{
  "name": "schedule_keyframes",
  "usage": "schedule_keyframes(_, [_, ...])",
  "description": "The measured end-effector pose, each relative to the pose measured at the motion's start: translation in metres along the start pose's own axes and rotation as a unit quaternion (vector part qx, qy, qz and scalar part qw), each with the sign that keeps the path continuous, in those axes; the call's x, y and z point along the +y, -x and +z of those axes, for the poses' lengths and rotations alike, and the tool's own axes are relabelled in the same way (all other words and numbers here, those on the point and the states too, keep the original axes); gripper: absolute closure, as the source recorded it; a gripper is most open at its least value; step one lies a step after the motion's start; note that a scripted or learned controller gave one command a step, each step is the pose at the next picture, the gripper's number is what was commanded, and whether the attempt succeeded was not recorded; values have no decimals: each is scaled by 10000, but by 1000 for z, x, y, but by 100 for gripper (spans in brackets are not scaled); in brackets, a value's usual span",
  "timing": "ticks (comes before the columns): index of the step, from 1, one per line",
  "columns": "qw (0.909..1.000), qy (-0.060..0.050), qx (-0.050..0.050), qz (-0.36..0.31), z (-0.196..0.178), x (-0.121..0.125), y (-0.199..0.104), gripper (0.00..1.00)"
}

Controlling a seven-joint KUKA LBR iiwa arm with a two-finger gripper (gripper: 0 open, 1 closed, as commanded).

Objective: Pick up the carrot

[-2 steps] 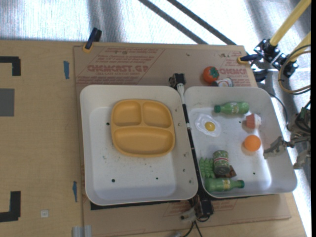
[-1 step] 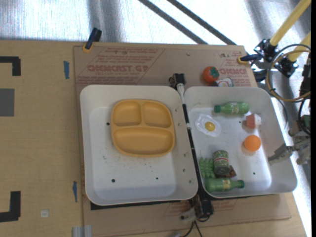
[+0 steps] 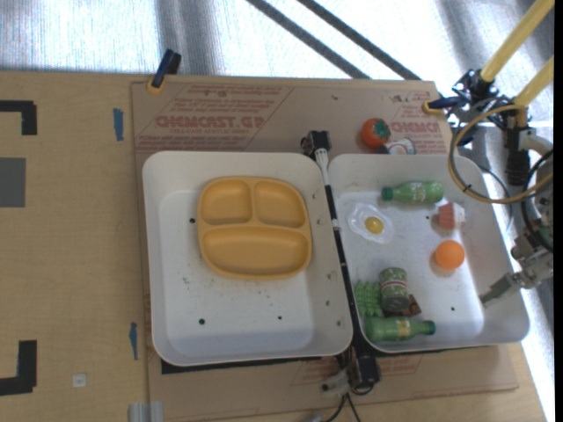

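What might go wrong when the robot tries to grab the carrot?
1. The small orange-red piece, probably the carrot, lies near the orange ball. They look alike in colour, so the gripper might go for the ball, or bump it and send it rolling.
2. The green bottle lies close beside the piece and could get nudged.
3. The gripper hangs over the right bin's rim, so it might clip the rim while moving in.
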State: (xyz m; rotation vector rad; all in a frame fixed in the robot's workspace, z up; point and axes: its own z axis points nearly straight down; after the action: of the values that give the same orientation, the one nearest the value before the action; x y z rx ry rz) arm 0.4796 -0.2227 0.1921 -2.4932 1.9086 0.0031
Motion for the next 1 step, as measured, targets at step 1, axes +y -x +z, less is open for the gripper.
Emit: schedule_keyframes(1, [9998,-87,62,-170,52,-7,4,0])
